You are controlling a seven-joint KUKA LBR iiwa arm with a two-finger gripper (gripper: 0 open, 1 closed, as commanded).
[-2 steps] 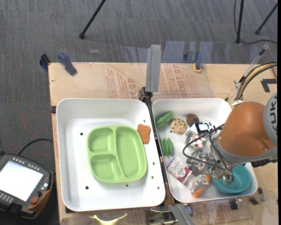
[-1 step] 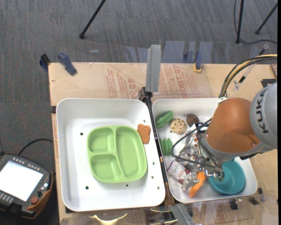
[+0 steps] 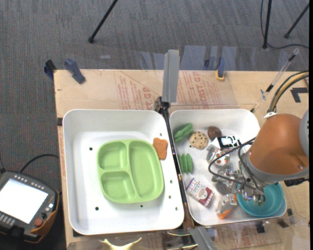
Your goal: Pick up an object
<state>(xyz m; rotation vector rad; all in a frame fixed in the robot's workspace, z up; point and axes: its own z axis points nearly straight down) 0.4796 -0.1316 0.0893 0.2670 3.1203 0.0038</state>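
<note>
Arm is low over the right bin (image 3: 250,120), gripper (image 3: 230,184) buried in wires at the bin's near right — whether it is released or clenched cannot be told. Likely candidates under it: small red-and-white packet (image 3: 200,190), teal bowl (image 3: 263,202), a small orange piece (image 3: 224,211) by the near wall. Best bet, judged from here — go for a loose, isolated item like the packet, drop straight down, keep off the bowl rim and bin wall. Left bin (image 3: 78,139) holds a green divided plate (image 3: 130,170) and an orange cracker-like piece (image 3: 160,147). Cardboard (image 3: 141,90) behind the bins bears reversed red print, not readable; packet label too small.
</note>
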